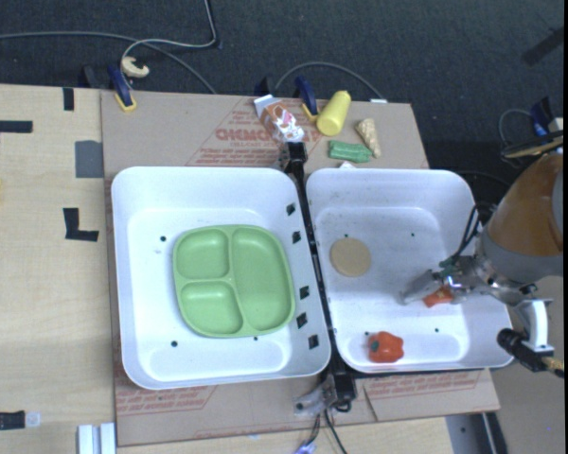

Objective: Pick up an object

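Note:
My gripper [424, 292] is low in the right bin [388, 192], reaching in from the right toward the bin's middle right. A small orange-red object [438, 299] lies right against the gripper's tip, partly hidden by it; whether it is held is unclear. A tan round disc [350, 256] lies flat to the left of the gripper, apart from it. A red tomato-like object [385, 346] with a green top sits near the bin's front wall.
The left bin [142, 197] holds a green divided plate [234, 280]. Behind the bins on the cardboard lie a yellow bottle [334, 112], a green piece [350, 150], a tan cone [367, 136] and a small packet [279, 118]. A black divider [303, 244] runs between the bins.

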`<state>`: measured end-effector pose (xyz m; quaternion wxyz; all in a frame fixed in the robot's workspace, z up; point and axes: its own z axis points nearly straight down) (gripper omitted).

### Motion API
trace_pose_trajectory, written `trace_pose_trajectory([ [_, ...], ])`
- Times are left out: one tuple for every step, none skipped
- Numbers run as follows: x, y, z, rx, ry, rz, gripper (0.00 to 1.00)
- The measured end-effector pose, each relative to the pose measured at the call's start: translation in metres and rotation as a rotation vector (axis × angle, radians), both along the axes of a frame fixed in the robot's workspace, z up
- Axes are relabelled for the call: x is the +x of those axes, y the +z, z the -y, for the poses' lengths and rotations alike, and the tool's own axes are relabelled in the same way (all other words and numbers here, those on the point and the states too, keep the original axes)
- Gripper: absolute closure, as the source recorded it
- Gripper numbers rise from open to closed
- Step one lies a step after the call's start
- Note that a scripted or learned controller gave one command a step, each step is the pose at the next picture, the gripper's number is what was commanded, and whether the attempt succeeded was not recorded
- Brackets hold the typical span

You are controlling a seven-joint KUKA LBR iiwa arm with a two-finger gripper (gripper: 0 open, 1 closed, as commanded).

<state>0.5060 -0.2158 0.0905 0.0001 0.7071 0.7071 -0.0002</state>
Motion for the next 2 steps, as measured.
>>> trace_pose_trajectory([
  [0.017,-0.004,-0.014,-0.003,-0.001,0.003,0.0],
  [0.017,0.006,-0.014,-0.005,0.0,0.005,1.0],
])
